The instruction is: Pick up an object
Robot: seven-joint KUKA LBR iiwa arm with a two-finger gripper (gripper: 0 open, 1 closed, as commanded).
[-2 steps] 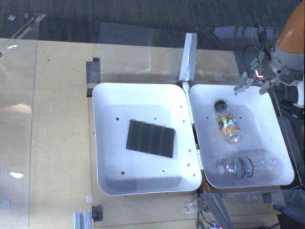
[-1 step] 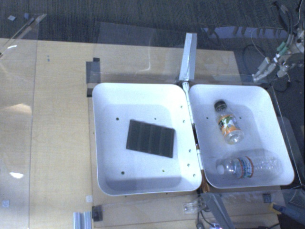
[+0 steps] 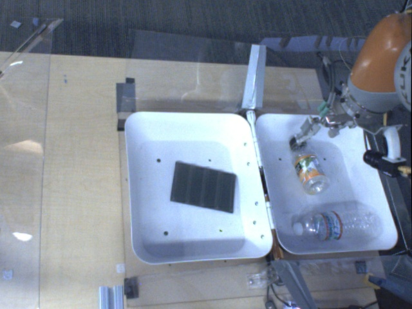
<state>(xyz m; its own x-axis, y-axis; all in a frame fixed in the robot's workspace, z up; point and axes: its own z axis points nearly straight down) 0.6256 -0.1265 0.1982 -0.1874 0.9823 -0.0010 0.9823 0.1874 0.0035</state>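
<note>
Small can (image 3: 311, 173) lying on its side mid right bin (image 3: 376, 237), orange-and-white label up. Just above it, gripper (image 3: 301, 138), fingers slightly apart, clamped on nothing. Clear plastic bottle (image 3: 335, 224) lying near the bin's front. Left bin (image 3: 145, 237) bearing a dark ribbed slab (image 3: 203, 186). Pale wooden bench (image 3: 64, 172) beneath, dark carpet (image 3: 161, 5) behind.

Mat (image 3: 203, 186) lies in left bin (image 3: 141, 134); can (image 3: 311, 173) behind bottle (image 3: 335, 224) in right bin (image 3: 376, 237).
</note>
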